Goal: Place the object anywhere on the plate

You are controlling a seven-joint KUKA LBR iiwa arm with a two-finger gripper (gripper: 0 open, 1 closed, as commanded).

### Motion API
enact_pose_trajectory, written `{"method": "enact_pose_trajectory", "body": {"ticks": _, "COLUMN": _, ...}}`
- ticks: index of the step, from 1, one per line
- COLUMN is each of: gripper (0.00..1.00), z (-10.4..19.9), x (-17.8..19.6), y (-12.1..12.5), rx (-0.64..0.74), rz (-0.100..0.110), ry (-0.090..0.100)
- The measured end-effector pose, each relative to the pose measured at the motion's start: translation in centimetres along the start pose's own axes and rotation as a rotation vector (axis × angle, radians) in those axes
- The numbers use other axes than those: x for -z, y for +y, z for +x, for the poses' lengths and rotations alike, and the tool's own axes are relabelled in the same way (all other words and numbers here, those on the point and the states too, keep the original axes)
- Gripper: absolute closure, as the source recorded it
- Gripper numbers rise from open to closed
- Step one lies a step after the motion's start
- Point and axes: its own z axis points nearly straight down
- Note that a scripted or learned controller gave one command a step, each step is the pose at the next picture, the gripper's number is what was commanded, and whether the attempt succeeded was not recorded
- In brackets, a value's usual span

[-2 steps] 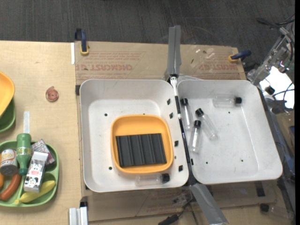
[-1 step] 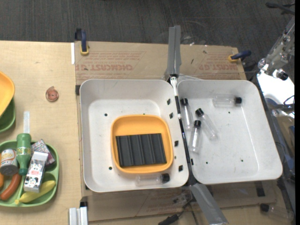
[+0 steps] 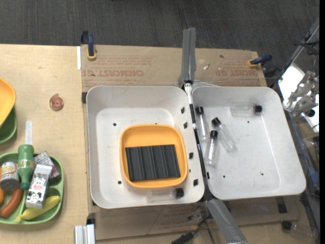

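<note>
My fingers (image 3: 300, 96) hang past the right bin's (image 3: 293, 161) outer rim; their spread I cannot tell. The nearest capped tube (image 3: 245, 109) lies crosswise to my left, the orange plate (image 3: 152, 131) beyond it.

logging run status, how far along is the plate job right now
Nothing looks done: the orange plate in the left bin carries only a dark ridged block. One clear tube lies beside the plate; four more tubes lie in the right bin. Nothing is in hand. Picking and placing remain.
</note>
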Motion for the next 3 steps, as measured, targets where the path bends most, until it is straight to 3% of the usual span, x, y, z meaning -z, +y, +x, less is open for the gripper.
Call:
{"method": "enact_pose_trajectory", "body": {"ticks": 2, "gripper": 1.00, "z": -8.6, "x": -0.9, "y": 2.3, "rx": 0.564, "rz": -0.001, "ry": -0.003}}
{"method": "enact_pose_trajectory", "body": {"ticks": 3, "gripper": 1.00, "z": -8.8, "x": 2.3, "y": 2.3, "rx": 0.800, "rz": -0.001, "ry": -0.004}}
